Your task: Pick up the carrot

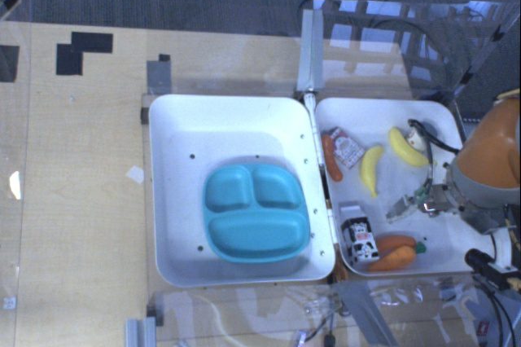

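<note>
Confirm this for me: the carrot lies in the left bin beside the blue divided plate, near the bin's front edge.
Not quite. The camera view shows the carrot in the right bin, near its front edge, beside a small black-and-white carton. The blue divided plate sits alone in the left bin.

Bare bin floor (444, 243) lies between the claw (399, 211) and the carrot (393, 252); a small carton (356, 238) sits just beside the carrot's far end.

No legible text, brand or number anywhere. The small packet (348, 148) and the black-and-white carton (358, 236) carry printing, too blurred to read.
</note>
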